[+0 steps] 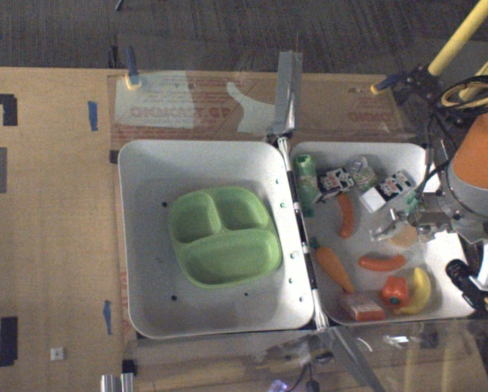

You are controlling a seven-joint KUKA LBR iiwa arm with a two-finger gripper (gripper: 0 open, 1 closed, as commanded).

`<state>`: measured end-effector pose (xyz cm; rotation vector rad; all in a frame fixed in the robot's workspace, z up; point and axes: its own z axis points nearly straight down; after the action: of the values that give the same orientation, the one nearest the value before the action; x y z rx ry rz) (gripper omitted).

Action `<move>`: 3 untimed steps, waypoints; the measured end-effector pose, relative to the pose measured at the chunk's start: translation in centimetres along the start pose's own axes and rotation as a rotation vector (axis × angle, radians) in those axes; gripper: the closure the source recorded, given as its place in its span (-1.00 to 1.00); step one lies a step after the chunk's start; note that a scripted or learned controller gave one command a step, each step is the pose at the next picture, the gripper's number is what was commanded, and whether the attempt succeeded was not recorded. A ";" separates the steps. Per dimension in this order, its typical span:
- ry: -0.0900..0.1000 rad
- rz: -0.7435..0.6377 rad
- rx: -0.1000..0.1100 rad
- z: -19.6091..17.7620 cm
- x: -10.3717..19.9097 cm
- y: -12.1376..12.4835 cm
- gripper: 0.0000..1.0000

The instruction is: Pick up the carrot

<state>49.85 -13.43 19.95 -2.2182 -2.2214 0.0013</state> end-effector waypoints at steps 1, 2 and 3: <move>-0.003 0.032 -0.005 -4.4 -7.7 3.7 -1.00; -0.001 0.007 -0.003 8.3 -3.3 5.5 -1.00; -0.003 0.242 -0.005 -8.0 -7.6 10.3 -1.00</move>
<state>60.14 -21.04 27.88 -2.4747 -1.9411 -0.0009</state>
